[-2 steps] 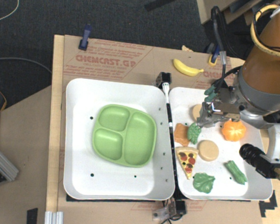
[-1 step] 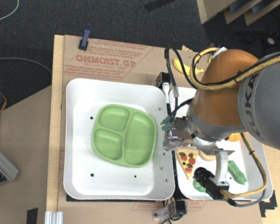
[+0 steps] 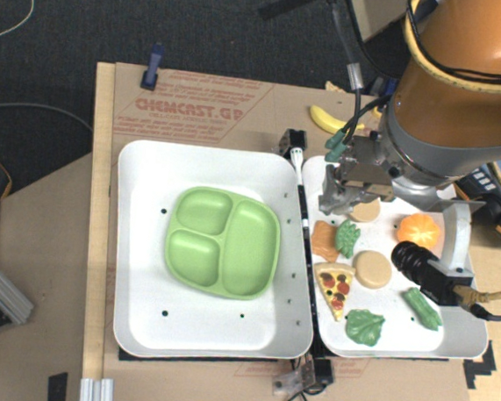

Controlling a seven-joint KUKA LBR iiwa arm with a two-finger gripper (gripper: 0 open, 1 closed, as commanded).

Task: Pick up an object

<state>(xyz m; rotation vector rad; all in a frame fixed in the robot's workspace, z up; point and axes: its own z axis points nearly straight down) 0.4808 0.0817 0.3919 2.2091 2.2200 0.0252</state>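
My gripper (image 3: 335,202) hangs over the back left corner of the right bin (image 3: 400,345), just above the toy food. Right below it lie a brown-orange piece (image 3: 323,240) and a small green leafy piece (image 3: 347,238). A tan round piece (image 3: 365,211) lies beside the gripper, partly hidden by the wrist. Further forward are a pizza slice (image 3: 334,289), a tan disc (image 3: 372,270), a green leaf (image 3: 363,326) and a green pickle (image 3: 422,309). An orange (image 3: 419,231) sits at the bin's right side. I see nothing between the fingers.
The left bin (image 3: 133,228) holds a green divided plate (image 3: 224,243). A yellow banana (image 3: 326,119) lies on the bench behind the right bin. The bins' shared rim (image 3: 304,236) runs just left of the gripper.
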